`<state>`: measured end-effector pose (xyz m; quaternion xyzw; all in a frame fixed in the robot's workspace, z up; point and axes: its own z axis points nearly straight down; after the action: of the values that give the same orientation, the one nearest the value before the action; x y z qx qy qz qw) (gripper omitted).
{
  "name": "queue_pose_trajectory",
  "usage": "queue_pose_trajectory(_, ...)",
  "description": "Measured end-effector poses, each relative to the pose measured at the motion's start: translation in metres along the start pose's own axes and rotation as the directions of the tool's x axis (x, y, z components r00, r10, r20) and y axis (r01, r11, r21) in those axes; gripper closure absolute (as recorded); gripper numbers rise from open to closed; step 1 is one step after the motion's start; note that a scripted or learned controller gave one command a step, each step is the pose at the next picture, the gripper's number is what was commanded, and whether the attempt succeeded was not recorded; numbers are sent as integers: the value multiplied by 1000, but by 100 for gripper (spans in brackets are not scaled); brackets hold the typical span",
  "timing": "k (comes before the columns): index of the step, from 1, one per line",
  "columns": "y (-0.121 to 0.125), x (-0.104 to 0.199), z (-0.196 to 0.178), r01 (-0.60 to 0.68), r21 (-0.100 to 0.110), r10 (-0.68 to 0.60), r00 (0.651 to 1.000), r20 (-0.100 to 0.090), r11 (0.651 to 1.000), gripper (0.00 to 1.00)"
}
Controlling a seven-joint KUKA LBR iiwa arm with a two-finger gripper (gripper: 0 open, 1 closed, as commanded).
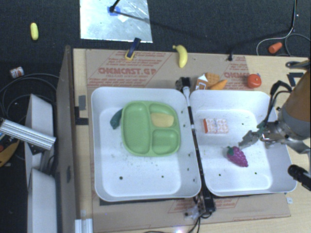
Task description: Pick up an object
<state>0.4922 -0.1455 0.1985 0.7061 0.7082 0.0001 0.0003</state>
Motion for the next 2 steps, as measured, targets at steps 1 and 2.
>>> queue_pose_trajectory(1,7,9,115,-1,7,2,1000,-3,1000,0)
queue_pose_trajectory(2,9,7,99,-2,-1,2,1000,0,1000,100)
